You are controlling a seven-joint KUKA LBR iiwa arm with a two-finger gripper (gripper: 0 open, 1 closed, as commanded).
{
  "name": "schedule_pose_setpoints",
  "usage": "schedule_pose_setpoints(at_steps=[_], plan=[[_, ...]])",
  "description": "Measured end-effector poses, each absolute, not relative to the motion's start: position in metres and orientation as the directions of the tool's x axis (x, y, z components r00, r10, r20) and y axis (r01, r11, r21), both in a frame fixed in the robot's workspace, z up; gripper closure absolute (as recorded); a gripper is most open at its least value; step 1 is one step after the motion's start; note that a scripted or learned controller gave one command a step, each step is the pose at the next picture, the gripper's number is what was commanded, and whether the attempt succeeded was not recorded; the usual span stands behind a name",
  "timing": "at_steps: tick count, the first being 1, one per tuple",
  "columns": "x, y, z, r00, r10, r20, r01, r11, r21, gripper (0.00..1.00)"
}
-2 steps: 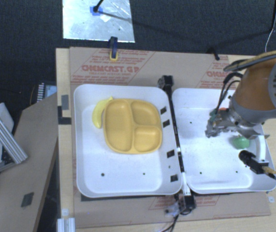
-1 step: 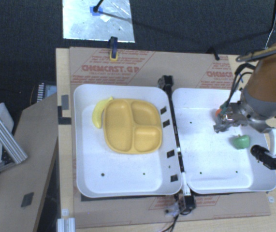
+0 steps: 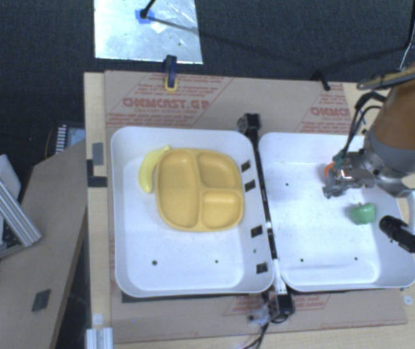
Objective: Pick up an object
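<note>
Nearest the camera we find the front rim of the left shallow white plastic bin [image 3: 192, 286], which carries a yellow compartmented plastic tray [image 3: 196, 189] with a yellow banana [image 3: 147, 169] tucked against its left edge.

Camera view, right side: the right shallow white plastic bin [image 3: 316, 275] carries a small green rounded object [image 3: 363, 212], lying on the bin floor toward the right wall. A small orange item [image 3: 330, 169] shows just left of the hand, too obscured to identify. We see the hand [image 3: 336, 185] of the grey arm [image 3: 403, 126] low over this bin, up and to the left of the green object and apart from it. Nothing is visibly between its fingers; whether they are released or clenched we cannot tell.

Procedure, as we judge it: centre the hand over the green object before descending, since a rounded body may roll off a glancing contact.

Clearance: we note open floor left of and in front of the green object. The right wall and a black fitting [image 3: 402, 233] lie near it, so we favour an approach from the left.
</note>
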State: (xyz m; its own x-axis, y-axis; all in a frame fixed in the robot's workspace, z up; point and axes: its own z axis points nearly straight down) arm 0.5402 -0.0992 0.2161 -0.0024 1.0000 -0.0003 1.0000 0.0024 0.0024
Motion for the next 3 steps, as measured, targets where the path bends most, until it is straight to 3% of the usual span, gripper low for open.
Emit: schedule_pose_setpoints(at_steps=[2,3], plan=[[0.547,0.019,0.225,-0.011,1.0,0.002,1.0,0.011,0.002,1.0],[0.54,0.071,0.231,-0.011,1.0,0.002,1.0,0.011,0.002,1.0]])
